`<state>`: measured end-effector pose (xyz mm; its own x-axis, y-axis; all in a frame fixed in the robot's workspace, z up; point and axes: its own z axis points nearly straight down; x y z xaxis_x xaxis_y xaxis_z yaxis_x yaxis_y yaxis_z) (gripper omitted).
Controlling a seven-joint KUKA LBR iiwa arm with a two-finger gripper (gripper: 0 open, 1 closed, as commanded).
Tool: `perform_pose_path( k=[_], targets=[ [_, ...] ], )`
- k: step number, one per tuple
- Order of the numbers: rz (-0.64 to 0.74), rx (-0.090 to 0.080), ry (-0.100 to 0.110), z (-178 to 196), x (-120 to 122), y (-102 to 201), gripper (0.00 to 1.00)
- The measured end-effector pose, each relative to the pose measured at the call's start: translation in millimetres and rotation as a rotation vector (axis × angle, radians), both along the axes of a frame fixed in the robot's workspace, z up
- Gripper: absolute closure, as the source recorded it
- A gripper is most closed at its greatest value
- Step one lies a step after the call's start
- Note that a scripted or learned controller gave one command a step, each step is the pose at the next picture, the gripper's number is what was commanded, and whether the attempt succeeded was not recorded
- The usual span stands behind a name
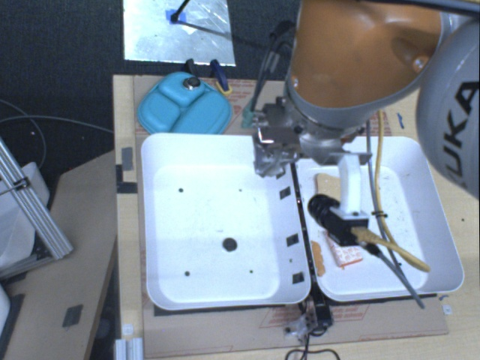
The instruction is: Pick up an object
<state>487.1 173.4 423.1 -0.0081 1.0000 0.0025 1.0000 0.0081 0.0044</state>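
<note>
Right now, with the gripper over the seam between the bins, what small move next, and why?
Probably slide the gripper sideways over the right bin, toward the orange-and-white packet near its front. The gripper sits above the bins' shared rims, not above any object, so descending here would likely grasp nothing.

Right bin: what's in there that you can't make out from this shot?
- Right bin: in the camera view, its far left corner is hidden under the arm.
- Tan item: partly covered by the arm, kind unclear.
- Red-and-white packet: print too small to read.
- Orange strip: too small to identify.
</note>
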Motion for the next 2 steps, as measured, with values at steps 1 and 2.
perform_pose_path(
  k=[1,2],
  targets=[
    [0.005,0.001,-0.003,10.7,0.6,0.3,1.0],
    [-0.015,-0.004,0.005,-24.3,-0.3,-80.0,1.0]
  ],
)
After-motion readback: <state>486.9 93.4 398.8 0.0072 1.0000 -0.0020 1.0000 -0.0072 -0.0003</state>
